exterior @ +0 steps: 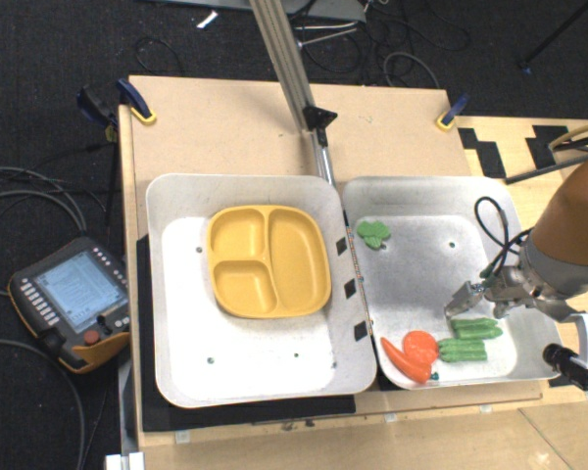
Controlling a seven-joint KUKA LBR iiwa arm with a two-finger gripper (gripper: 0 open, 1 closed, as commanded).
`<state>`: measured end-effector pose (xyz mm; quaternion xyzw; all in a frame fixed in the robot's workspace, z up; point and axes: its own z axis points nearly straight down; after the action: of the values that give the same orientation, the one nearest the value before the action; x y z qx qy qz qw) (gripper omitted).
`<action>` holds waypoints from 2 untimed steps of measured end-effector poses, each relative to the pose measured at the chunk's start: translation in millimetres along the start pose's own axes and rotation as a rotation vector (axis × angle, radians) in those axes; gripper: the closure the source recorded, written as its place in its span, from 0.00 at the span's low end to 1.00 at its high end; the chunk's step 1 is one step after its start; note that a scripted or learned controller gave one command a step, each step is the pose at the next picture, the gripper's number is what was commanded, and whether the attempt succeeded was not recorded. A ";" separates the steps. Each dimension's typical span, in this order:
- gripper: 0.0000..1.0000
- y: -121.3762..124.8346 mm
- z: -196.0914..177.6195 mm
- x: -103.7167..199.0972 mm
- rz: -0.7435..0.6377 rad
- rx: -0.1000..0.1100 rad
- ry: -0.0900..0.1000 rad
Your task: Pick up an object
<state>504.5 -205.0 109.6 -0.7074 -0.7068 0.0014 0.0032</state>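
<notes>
Green pickles [475, 329]: two ridged pieces, lying side by side near right bin's [426, 233] front corner
Orange-red veg [413, 353]: lying just left of pickles
Green leaf piece [373, 233]: sitting at right bin's back left
Left bin [176, 253]: holding yellow divided plate [269, 260]
Gripper [467, 302]: hovering just above pickles, finger state — cannot tell

We look down on a pale wooden bench [225, 125] standing on dark carpet [49, 86]. Black cables [20, 199] trail across the floor on the left and at the far side. A metal pole [279, 42] slants in from the far edge — its foot sits mid-bench. Clamps [135, 101] grip the far corners. On the floor at left lies a handheld control panel [73, 302] — screen lit.
</notes>
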 end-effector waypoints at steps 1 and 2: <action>1.00 2.0 -13.9 -0.9 0.000 -0.008 -0.003; 1.00 7.9 -63.2 8.1 -0.005 -0.012 -0.004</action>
<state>512.8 -197.1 172.7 -0.7056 -0.7086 -0.0012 -0.0026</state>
